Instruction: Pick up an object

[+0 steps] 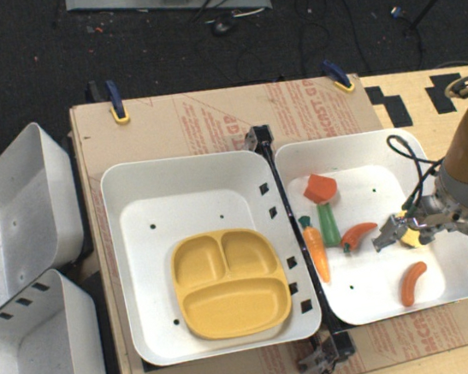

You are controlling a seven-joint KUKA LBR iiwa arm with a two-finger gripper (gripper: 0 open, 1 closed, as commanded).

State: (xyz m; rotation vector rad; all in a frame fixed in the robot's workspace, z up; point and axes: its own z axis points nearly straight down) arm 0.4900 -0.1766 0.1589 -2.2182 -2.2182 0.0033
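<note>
i can see red print on the cardboard over the table, but it is upside down and i can't read it. two white bins: the left bin holds one yellow tray, three compartments. the right bin holds one red block, one green stick lying near-far, one carrot along the divider (leaf end far), and two sausages, both slanted. my gripper sits low by a yellow piece; fingers' state i cannot tell.
</note>
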